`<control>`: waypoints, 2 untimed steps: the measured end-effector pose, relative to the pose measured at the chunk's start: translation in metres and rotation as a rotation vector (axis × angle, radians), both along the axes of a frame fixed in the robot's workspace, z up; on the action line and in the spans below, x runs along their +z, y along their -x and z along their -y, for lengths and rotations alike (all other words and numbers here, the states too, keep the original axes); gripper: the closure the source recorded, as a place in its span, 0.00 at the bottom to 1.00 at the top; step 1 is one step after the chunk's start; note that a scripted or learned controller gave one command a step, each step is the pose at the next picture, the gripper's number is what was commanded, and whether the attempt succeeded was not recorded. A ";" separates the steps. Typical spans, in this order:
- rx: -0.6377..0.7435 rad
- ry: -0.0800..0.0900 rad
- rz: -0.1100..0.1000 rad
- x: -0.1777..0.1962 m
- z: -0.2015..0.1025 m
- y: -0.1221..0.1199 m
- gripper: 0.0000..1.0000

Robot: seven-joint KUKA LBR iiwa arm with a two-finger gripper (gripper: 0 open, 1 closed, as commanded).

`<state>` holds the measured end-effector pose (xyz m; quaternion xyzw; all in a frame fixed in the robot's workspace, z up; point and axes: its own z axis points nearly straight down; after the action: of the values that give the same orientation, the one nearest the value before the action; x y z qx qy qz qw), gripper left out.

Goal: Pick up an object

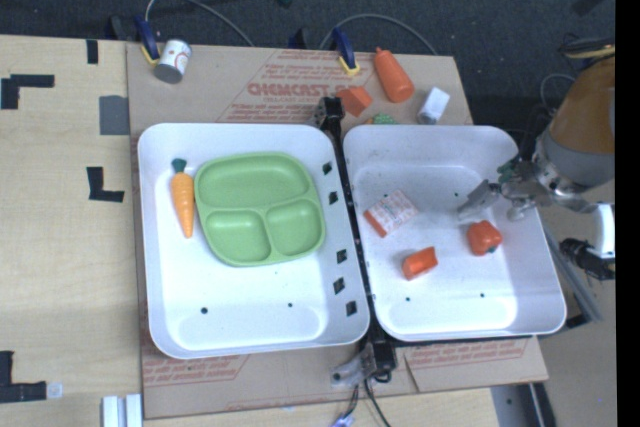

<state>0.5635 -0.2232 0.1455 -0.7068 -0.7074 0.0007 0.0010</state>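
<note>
two bins sit side by side on the counter point(70, 245), and our hand point(492, 200) hangs over the right bin point(440, 315) near its right wall, with nothing between its fingers; how wide they stand we cannot tell. three candidates lie in that bin: a round red piece point(484, 237) just below the hand, an orange piece point(420, 262) near the middle, and a small striped packet point(390, 212) to the left. the left bin point(240, 320) carries a green tray point(262, 208) and a carrot point(182, 199). we judge the risk to be the red piece rolling off a fingertip, or the bin wall blocking one finger and spoiling the closure.
</note>
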 end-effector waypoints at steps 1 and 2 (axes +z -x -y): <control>0.001 0.002 0.007 -0.058 0.001 0.022 0.00; 0.000 0.005 0.010 -0.047 0.001 0.021 1.00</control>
<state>0.5430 -0.2246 0.0982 -0.7067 -0.7075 -0.0012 -0.0044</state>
